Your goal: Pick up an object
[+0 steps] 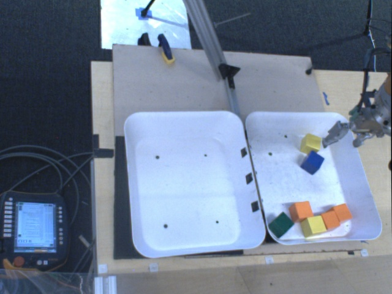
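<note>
Dark carpet (49, 72) surrounds a pale wooden bench (101, 164) seen from above at a slant. On the bench, a brown board (184, 81) lies under two shallow white bins placed side by side and touching along one edge. All places below are given relative to the right bin (275, 139).

To its left, the left bin (190, 182) is the larger of the two. Behind both bins, a grey metal pole (205, 26) slants up toward the top of the view. Far to the left, off the bench, a handheld control tablet (33, 228) with a lit screen rests on the carpet among black cables (61, 164).

At the right bin's far right rim, the gripper (346, 133) hangs over the wall with its two fingers spread apart and nothing between them.

Inside the right bin, a yellow block (310, 143) sits near the back, just beside the fingers, with a blue block (312, 162) just in front of it. Along the front wall, a green block (281, 224), an orange block (300, 211), a second yellow block (313, 226) and two more orange blocks (337, 215) cluster together.
</note>
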{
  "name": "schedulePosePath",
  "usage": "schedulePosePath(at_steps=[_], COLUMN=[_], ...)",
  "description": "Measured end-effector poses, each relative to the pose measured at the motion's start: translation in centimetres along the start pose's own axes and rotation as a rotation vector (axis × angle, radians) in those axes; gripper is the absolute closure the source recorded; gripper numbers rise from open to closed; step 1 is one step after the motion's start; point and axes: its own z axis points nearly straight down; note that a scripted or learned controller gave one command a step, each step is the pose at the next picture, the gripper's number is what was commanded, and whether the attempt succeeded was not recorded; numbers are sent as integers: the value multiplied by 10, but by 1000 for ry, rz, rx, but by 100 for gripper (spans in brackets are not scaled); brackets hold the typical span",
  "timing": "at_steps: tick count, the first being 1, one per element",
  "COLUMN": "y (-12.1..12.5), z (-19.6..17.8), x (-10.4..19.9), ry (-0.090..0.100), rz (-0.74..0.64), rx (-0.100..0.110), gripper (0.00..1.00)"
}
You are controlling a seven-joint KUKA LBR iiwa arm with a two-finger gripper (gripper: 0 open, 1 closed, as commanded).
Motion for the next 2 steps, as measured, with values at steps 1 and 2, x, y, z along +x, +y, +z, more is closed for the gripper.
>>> schedulePosePath(at_steps=[1, 2], y=[0, 0], z=[0, 41], x=[0, 2], ry=[0, 0], rz=[0, 2], rx=[0, 3], gripper=[0, 0])
